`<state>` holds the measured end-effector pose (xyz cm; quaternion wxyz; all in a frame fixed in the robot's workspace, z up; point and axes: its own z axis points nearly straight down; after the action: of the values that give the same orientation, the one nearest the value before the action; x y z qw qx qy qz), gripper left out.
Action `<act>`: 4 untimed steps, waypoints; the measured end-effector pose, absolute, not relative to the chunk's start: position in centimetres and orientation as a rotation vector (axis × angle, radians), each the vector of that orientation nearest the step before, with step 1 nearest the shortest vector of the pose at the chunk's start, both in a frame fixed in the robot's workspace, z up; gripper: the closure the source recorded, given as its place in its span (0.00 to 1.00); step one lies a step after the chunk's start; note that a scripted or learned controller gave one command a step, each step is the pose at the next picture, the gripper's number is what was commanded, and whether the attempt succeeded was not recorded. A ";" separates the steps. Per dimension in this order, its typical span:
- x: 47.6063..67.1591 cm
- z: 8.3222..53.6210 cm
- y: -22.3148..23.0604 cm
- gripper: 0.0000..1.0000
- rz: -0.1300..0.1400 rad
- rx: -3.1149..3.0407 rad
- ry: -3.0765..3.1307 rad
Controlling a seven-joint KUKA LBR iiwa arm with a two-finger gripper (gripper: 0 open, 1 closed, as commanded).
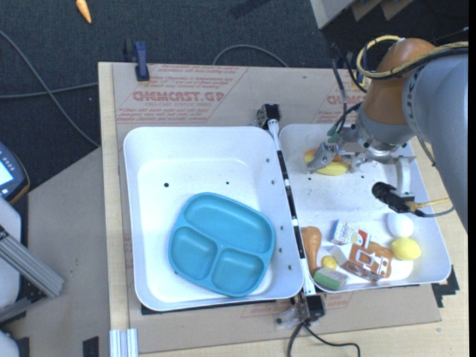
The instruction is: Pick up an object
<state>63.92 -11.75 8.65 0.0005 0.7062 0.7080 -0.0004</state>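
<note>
I am working the grasp step: the gripper (pixel 327 158) is sitting low in the far left part of the right bin (pixel 439 262), its fingers spread around the yellow banana (pixel 332 169). Next I am needing a firm close, then a lift.

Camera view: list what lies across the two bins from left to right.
Blue divided plate → carrot → banana under the gripper → white egg, lemon.
</note>
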 end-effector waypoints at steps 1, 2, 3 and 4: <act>66.0 8.0 -9.6 0.00 -0.037 2.241 2.230; 66.0 9.0 -9.5 1.00 -0.033 2.240 2.231; 66.0 9.0 -9.5 0.00 -0.032 2.239 2.231; 66.2 8.1 -10.2 0.00 -0.022 2.237 2.231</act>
<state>66.19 -10.16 8.13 -0.0092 0.7080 0.7061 -0.0069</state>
